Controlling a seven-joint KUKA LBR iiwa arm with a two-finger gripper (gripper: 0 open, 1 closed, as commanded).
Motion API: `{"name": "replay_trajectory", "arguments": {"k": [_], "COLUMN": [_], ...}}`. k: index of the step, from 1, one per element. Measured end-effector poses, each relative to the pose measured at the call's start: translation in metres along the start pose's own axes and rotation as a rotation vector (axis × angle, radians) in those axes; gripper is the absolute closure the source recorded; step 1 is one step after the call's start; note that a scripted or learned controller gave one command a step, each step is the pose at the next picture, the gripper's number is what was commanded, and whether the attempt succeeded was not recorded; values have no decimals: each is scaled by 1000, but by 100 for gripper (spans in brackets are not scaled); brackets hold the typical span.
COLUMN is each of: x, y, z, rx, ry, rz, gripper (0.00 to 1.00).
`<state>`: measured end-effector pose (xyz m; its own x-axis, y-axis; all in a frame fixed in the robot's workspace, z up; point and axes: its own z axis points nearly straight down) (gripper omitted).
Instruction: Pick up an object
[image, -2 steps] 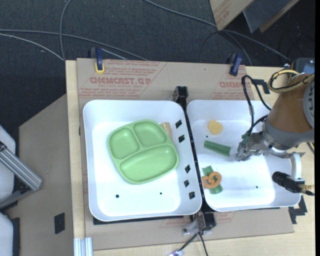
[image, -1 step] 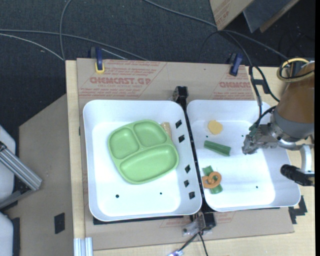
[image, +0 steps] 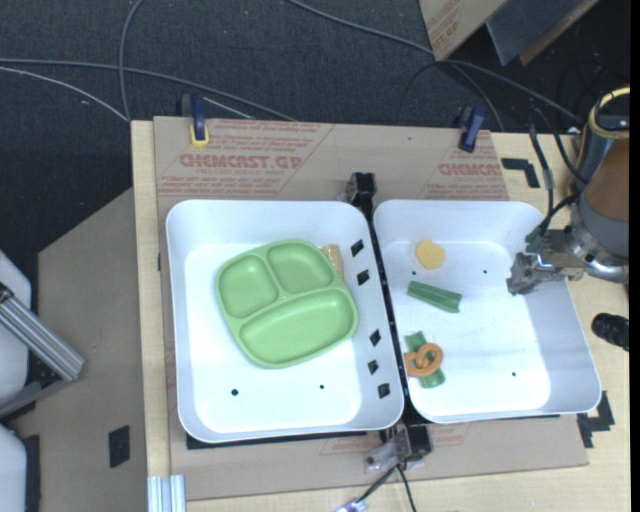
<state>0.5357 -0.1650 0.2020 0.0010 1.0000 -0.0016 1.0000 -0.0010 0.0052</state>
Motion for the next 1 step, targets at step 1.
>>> {"name": "replay_trajectory", "arguments": {"k": [1], "x": [0], "y": [1], "z": [-33], "rx": [2], "ry": [1], "rz": [-2], "gripper": [100]}}
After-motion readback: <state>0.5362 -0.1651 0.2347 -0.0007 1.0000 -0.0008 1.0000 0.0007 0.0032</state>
